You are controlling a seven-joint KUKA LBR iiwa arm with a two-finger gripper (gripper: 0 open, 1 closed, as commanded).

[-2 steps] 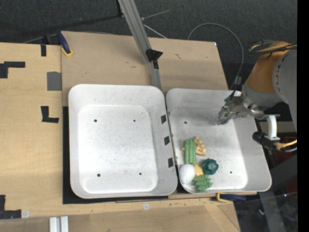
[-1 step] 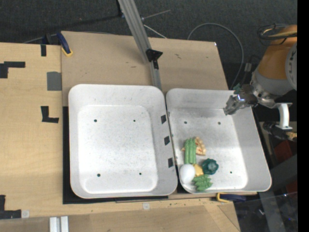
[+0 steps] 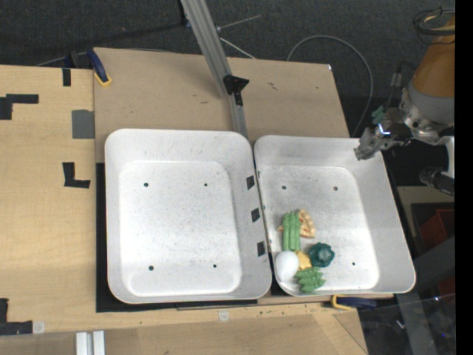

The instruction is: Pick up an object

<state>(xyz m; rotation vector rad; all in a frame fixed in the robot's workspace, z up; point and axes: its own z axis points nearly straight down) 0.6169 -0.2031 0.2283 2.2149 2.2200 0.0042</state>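
- Gripper (image 3: pixel 367 148): seen from above at the right of the scene, poised over the far right corner of the right bin (image 3: pixel 369 198); dark and small against the rim, so whether it is wide, narrow or holding anything cannot be told.
- Arm (image 3: pixel 434 72): grey with an orange band above the wrist, reaching in from the right and ending well apart from the objects.
- Objects, all clustered at the near left part of the right bin, close to the divide between the bins:
  - a long green ridged piece (image 3: pixel 291 231) lying roughly lengthwise, with a tan piece (image 3: pixel 306 224) just beside it on the right;
  - a white rounded object (image 3: pixel 286 262) nearest the bin's left wall, touching a small yellow piece (image 3: pixel 303 260);
  - a dark teal object (image 3: pixel 321 255) to the right of these;
  - a green knobbly object (image 3: pixel 310 279) at the near rim.
- Left bin (image 3: pixel 177 213): white, speckled, side by side with the right one.
- Bench (image 3: pixel 44 198): light wood with black tape marks at the left; a grey metal bar (image 3: pixel 211 39) slants in from the top toward the gap between the bins.
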